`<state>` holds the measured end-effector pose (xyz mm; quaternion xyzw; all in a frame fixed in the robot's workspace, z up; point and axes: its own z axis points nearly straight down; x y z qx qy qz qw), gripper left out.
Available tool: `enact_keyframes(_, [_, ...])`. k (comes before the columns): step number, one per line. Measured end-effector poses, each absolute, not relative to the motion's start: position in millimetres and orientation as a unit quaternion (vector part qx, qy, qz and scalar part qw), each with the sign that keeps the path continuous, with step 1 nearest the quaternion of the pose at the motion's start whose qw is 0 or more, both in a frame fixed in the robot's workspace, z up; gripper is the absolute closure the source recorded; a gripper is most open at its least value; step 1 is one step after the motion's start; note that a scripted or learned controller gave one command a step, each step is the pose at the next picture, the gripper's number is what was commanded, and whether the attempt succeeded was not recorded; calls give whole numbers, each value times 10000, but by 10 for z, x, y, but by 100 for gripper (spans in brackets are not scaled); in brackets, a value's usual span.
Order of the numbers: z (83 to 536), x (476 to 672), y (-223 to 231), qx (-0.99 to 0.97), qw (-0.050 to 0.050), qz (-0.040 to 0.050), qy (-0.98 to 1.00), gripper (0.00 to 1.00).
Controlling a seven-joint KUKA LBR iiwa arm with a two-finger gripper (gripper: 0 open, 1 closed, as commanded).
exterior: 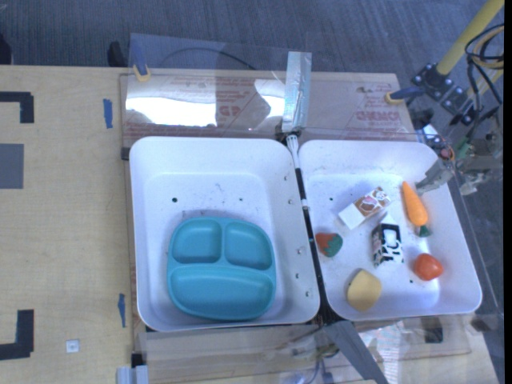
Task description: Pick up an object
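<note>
1. wooden bench (56, 238) under you carries two white bins side by side.
2. nearest in left bin (152, 166): teal divided plate (222, 270).
3. right bin (456, 290), near edge: yellow piece (364, 289), red tomato (428, 267).
4. mid: red-green piece (328, 243), black-white pack (388, 245), small white box (365, 207).
5. further back: carrot (414, 205), close to right wall.
6. gripper (438, 174) sits at bin's far right rim, nothing seen in it; can't tell its opening.

Faint reddish print on clear panel (240, 102), illegible.
</note>
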<state>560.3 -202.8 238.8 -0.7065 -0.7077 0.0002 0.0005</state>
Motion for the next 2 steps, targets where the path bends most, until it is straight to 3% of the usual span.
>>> enact_keyframes(1, [1410,5881,-2176,-7422,-146,-95,-6700,0])
enact_keyframes(2, [1400,5856,-2124,-7438,-215,-105,-6679,0])
